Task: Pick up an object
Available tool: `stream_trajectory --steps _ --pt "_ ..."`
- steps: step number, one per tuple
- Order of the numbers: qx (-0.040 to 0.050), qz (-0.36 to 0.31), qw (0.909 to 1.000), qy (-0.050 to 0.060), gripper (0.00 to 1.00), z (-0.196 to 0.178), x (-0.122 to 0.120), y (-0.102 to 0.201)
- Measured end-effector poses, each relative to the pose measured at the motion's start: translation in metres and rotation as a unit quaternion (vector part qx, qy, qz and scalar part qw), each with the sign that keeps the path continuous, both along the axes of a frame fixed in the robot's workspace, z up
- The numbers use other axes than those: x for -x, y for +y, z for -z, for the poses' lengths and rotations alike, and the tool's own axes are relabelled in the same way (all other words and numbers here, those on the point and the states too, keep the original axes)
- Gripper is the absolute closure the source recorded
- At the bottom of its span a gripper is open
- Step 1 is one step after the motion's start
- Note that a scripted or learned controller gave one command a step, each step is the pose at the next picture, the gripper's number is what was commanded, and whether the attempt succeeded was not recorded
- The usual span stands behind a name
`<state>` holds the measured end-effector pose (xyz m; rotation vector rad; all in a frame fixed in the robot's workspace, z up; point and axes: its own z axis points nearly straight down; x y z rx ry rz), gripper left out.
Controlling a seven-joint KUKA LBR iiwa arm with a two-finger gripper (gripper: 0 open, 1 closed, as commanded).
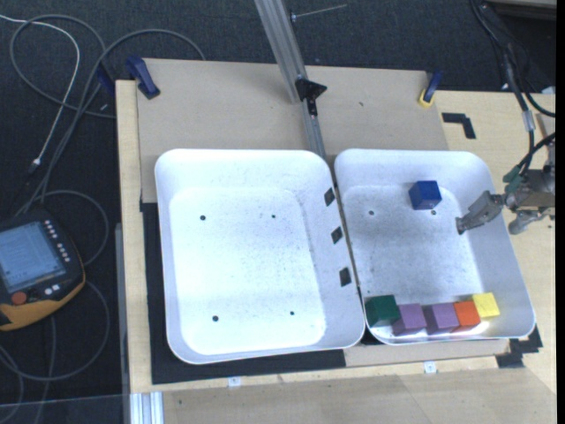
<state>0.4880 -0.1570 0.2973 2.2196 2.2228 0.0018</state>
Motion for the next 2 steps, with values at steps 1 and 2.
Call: stream_trajectory --steps 1,2 --pt "-0.0012 0.0 1.0 0.005 0.0 0.1697 -0.0746 -0.014" --pt "-0.0006 0.0 1.0 0.001 0.0 0.165 -0.0754 -0.0145"
